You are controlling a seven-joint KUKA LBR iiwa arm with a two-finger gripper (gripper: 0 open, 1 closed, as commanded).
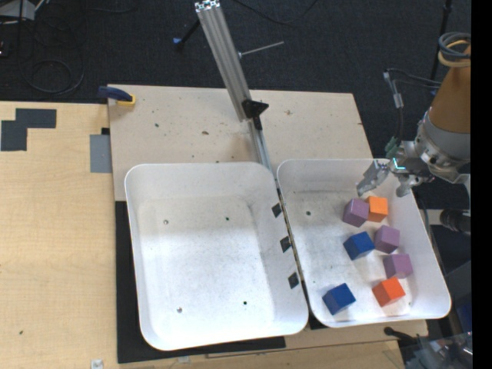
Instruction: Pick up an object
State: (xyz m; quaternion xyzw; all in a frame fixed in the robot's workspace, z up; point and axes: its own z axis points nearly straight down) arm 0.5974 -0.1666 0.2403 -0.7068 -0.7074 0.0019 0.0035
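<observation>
Several small cubes lie in the right bin [323,198]: a purple one [355,212] touching an orange one [378,207], a blue one [358,245], two more purple ones [386,238] [398,265], a red-orange one [389,291] and a blue one [338,298] near the front. My gripper [387,181] hangs over the bin's back right part, just above the purple and orange pair. Its fingers [371,179] are spread apart with nothing between them.
The left bin [207,260] sits beside the right one, split by a divider with black clips [283,243]. A slanted aluminium bar [227,60] rises behind the bins. A blue and yellow clamp [117,95] lies at the bench's back left corner.
</observation>
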